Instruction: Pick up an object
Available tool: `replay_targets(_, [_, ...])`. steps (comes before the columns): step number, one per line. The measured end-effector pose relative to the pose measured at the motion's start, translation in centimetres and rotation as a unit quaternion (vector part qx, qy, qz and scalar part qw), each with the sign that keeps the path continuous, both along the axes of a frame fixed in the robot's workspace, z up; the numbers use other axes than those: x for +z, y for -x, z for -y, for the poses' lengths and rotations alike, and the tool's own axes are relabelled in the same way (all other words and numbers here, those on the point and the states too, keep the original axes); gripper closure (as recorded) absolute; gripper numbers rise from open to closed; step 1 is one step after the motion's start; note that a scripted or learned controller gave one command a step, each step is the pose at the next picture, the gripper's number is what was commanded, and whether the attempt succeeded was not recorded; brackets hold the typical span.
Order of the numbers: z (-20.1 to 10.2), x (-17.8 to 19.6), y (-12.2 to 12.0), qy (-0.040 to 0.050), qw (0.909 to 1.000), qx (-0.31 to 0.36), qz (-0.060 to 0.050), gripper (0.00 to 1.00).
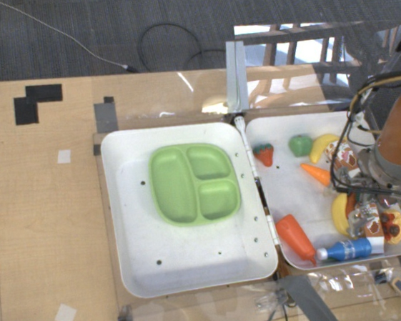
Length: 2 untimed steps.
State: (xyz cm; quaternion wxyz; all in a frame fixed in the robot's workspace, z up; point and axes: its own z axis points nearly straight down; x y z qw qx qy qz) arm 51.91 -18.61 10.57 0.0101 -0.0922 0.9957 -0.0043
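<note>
Left bin [137, 271]: one green divided plate [194, 183], lying flat at centre frame.

Right bin [289, 182]: toy strawberry [264, 155] at upper left corner; green round toy [300, 145] beside it; banana [321, 147] to its right; small orange carrot [317, 174] below that; larger orange carrot [295, 237] along the lower left wall; blue-and-white tube [351, 250] along the lower wall; second yellow fruit [341, 213] and a printed packet [381, 226] at lower right.

Arm: reaches in at the right edge of frame, orange band uppermost. Gripper [367, 198] sits low among the lower-right clutter, close to the yellow fruit and the packet (wrist and cables hide the tips, so I cannot tell whether it is spread or pressed together, nor whether it touches anything).

Handling, judged: the yellow fruit looks like light, hard, smooth plastic, likely slippery; take it across its narrow middle. The packet would crumple. Nothing is seen pinched or lifted.
</note>
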Motion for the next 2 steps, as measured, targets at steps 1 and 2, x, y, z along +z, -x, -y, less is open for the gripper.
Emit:
replay_targets(1, [-6.6,-1.5,-0.1,-0.0029,1.0000,0.006,-0.001,0.00])
replay_targets(2, [-10.5,-1.6,-5.0,-0.0035,1.0000,0.004,-0.001,0.00])
